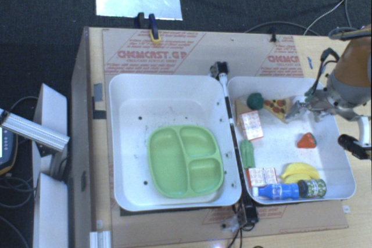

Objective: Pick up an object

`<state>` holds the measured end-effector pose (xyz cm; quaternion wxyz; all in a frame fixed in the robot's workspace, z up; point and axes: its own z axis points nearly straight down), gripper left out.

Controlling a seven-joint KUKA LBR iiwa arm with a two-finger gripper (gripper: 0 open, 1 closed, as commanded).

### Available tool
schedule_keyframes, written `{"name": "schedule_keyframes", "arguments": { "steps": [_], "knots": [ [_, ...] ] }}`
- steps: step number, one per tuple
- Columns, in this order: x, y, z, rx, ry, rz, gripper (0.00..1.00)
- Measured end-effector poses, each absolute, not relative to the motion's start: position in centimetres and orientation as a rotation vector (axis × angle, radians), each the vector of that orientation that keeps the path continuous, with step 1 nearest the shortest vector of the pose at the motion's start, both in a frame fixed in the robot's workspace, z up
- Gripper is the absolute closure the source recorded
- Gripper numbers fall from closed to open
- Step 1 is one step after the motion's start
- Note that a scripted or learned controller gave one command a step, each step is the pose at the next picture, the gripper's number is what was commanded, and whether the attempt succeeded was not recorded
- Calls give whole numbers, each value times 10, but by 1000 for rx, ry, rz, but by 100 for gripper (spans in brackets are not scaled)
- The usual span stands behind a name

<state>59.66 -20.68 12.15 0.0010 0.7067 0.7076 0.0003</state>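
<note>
Nearest thing to the gripper point(294, 110): pizza slice toy point(277, 106), flat wedge, yellow-orange with red spots, lying in the right bin point(349, 180) near its back wall. Long axis runs roughly left-right across the view, slightly down toward the right; can't tell for sure which end is the tip. Gripper sits just right of the slice, metallic and low over the bin; nothing visible between its fingers. Fingers apart or together: can't tell at this resolution.

Just left of the slice: dark green ball-shaped object point(254, 101), smooth, rounded. Below it a small white box with red print point(251, 125), tilted. Further down along the divider, a pale green elongated piece point(247, 154), long axis front-to-back. Red strawberry-like item point(306, 140) sits alone mid-bin, well apart from the slice.

Front edge of right bin: white/red carton point(262, 176), yellow banana point(300, 171) curved, blue-and-white bottle point(276, 191) lying on its side left-right, dark jar point(312, 188) with label butted up at its right end.

Left bin point(125, 96): light green compartment plate point(186, 160), glossy plastic, three sections, rounded corners.

Arm: grey wrist with orange band point(354, 64), entering from right. Bins rest on a brown board with red print point(151, 55).
</note>
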Motion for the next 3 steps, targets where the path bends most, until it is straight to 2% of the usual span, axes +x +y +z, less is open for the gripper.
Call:
{"name": "schedule_keyframes", "arguments": {
  "steps": [1,2,3],
  "knots": [
    [554,-207,84,2220,2223,0,0],
    [533,-207,84,2220,2222,1,0],
    [534,-207,95,2217,2222,3,100]
  ]
}}
